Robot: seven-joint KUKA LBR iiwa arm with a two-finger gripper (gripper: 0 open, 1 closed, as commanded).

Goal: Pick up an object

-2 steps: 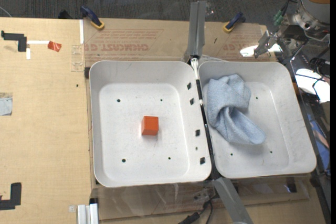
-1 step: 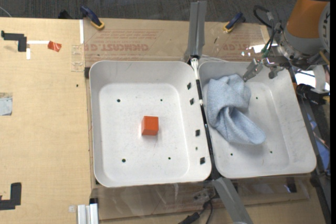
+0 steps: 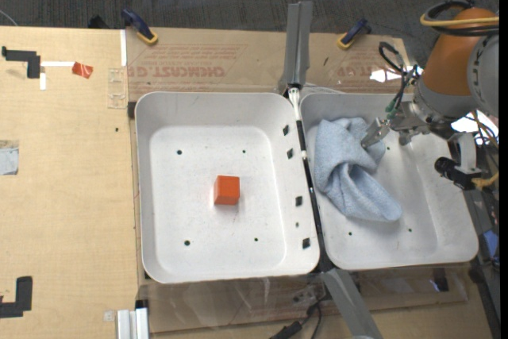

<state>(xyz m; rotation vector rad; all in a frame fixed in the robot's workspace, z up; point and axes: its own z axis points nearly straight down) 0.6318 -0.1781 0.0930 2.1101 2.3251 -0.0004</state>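
Near edge: both white bins reach toward the near side of the counter point(image 3: 55, 194), its pale wood top bare along the left.
Left bin point(image 3: 159, 250): one small orange block point(image 3: 227, 190) sits flat near the middle, well apart from every wall.
Right bin point(image 3: 444, 234): a light blue cloth point(image 3: 353, 175) lies crumpled in the left half, running from the far left corner down toward the middle of the floor.
Arm: grey with an orange band point(image 3: 454, 59), it reaches in from the right above the far part of the right bin.
Claw point(image 3: 376, 131): low over the far upper fold of the cloth, touching or just above it; one grey finger tip shows against the fabric, and whether the claw is wide or narrow I cannot tell, nor whether any cloth is pinched.
Divider: a grey bar point(image 3: 298, 44) runs between the two bins from the far side.
Far side: brown cardboard point(image 3: 206, 63) lies behind the bins, held by two clamps point(image 3: 139, 26) with orange grips.
Far left: a small red tag point(image 3: 82, 70) rests on the counter.
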